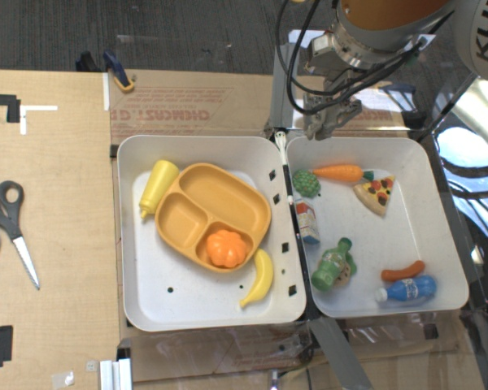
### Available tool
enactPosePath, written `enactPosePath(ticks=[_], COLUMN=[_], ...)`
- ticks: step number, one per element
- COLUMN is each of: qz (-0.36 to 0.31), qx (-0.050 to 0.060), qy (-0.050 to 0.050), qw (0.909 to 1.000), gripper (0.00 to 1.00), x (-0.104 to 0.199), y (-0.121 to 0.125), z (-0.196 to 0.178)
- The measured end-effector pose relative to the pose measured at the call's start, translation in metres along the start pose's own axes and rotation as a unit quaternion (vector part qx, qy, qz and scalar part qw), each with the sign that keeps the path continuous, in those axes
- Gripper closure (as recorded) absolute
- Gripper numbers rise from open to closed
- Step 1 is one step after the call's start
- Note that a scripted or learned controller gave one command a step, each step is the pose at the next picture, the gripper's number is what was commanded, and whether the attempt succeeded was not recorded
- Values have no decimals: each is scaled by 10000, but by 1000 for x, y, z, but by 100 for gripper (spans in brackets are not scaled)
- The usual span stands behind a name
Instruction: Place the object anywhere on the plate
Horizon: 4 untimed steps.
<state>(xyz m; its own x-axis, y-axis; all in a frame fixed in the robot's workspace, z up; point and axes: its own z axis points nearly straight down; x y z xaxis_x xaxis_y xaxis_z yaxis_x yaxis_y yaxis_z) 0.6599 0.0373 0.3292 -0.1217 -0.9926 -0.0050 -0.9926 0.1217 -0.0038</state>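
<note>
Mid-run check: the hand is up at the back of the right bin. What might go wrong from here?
1. The carrot, broccoli and pizza slice lie close together, so a pick from the hand may nudge or catch a neighbour.
2. The plate already has an orange pumpkin in one compartment; a drop there could roll off.
3. The banana and yellow bottle touch the plate's rim and may get bumped.

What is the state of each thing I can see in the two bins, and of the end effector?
Plate: upright in the left bin, orange pumpkin in one compartment.
Yellow bottle: lying beside the plate.
Banana: lying by the plate, outside it.
Carrot: lying flat in the right bin.
Pizza slice: lying flat.
Green bottle: on its side.
Blue bottle: on its side.
End effector: above the right bin's far edge, holding nothing.
</note>
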Motion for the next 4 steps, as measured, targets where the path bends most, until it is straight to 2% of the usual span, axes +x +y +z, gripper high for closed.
enactPosePath(ticks=[1, 2, 3, 4], qz=[-1720, -3481, -5083, -5105], qx=[-7, -12, -16, -16], qy=[-3, -7, -14, -10], qw=[9851, 9375, 8612, 8598], gripper=[100, 100, 100, 100], x=[14, 31, 57, 108], y=[-2, -4, -7, -14], z=[-4, -34, -95, -147])
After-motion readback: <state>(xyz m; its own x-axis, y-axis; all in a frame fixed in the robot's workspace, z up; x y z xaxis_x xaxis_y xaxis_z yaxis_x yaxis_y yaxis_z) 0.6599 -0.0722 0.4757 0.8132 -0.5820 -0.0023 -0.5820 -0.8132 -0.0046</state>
